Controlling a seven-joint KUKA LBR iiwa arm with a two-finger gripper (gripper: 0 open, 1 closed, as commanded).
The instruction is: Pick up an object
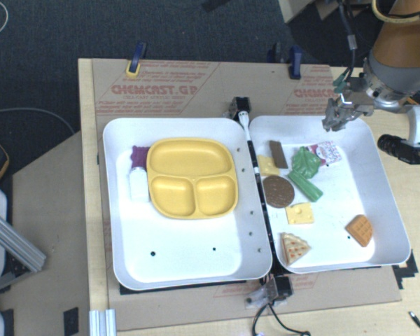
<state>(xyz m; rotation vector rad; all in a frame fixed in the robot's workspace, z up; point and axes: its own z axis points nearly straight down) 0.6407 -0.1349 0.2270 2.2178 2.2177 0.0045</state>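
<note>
My gripper (334, 121) hangs over the far edge of the right bin (385, 187), above and apart from the food toys. Just below it lies a pink-and-white packet (328, 152), touching a green leafy toy (306, 171). A brown bar (278, 154) rests on a pale yellow piece (267, 165). In the bin's middle sit a round brown patty (278, 191) and a cheese slice (299, 214). A pizza wedge (294, 247) and an orange waffle piece (360, 229) lie near the front.
The left bin (126, 250) holds a yellow divided tray (192, 177), with a purple item (138, 156) and a white bottle (138, 184) at the tray's left side. Clamps (134, 60) sit on the cardboard's far edge. The arm's body (399, 40) looms at the upper right.
</note>
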